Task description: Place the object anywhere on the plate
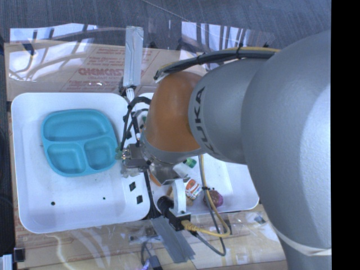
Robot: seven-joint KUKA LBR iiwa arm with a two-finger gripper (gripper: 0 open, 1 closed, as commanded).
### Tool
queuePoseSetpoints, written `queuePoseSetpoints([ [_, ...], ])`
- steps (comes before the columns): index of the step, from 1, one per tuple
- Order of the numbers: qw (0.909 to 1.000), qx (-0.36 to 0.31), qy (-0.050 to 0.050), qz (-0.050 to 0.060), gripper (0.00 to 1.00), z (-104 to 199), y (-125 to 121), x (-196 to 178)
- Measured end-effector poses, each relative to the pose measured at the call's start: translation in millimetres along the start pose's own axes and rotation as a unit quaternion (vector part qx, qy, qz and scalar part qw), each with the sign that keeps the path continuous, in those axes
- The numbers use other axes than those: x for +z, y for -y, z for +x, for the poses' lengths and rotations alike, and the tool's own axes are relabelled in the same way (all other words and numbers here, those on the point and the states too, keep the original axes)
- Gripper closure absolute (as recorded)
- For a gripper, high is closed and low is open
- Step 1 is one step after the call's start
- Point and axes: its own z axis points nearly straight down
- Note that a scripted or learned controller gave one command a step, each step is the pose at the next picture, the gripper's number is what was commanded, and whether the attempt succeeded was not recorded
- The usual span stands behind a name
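Hidden: the grey arm (264, 111) covers most of the right bin (247, 198). At its near edge we make out only an orange-and-white object (193, 188) and a purple object (216, 198), well apart from the plate.
Hand (131, 162): over the wall between the bins; we cannot tell whether it is clenched or released.
Plate (79, 141): blue, three compartments, in the left bin (34, 207).
Writing: "KUKA" on the arm; red "CHEMCAST" on the sheet (95, 71) behind.
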Motion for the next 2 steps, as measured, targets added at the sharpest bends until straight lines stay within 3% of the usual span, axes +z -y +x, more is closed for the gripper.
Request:
queuePoseSetpoints([
  [1, 1.0, 0.002, 0.001, -0.001, 1.0, 42, -52, 38],
  [2, 1.0, 0.007, 0.001, -0.004, 1.0, -48, -121, 0],
])
